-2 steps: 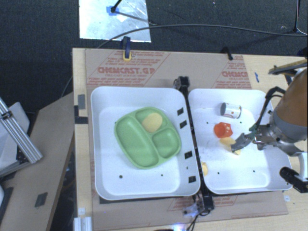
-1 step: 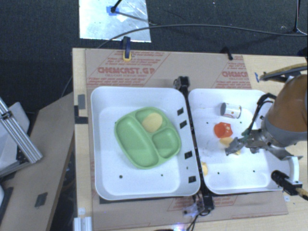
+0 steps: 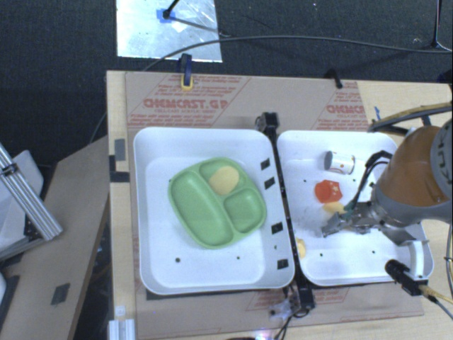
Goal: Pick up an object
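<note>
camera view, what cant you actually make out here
- Gripper: in the camera view its fingers are too small and dark to tell whether open or shut.
- Yellow piece beside the red object: partly covered by the gripper, shape unclear.
- Small cylinder: too small to identify.
- Right bin: its far side is hidden under the arm.

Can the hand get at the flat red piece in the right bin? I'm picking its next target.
Probably yes: the hand hovers just below the flat red piece, with nothing lying over it.

Arm [image 3: 417, 172] bent low, tool [image 3: 333, 227] angled leftward.
</note>
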Motion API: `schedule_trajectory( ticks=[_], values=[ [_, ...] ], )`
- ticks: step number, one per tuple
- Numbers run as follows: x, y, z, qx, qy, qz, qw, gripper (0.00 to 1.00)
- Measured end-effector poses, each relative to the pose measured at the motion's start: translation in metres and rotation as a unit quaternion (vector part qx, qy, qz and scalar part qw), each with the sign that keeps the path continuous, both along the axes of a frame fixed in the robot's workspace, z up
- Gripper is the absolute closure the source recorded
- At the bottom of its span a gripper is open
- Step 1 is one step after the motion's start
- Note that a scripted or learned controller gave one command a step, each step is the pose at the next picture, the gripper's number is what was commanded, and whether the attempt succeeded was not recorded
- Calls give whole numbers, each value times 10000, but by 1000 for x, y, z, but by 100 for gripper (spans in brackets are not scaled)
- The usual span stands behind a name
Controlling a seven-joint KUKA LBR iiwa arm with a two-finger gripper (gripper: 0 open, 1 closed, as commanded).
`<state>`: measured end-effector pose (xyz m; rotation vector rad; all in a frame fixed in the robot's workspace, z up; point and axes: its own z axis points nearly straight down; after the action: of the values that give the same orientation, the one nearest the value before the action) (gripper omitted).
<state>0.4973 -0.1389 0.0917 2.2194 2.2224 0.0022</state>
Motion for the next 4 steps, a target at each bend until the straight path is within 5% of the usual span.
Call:
schedule_trajectory(
  ticks=[1,4],
  values=[
    [0,0,10,-4,1,-3,10000,100],
    [-4,-12,155,-8,-10,17,10000,100]
  ],
)
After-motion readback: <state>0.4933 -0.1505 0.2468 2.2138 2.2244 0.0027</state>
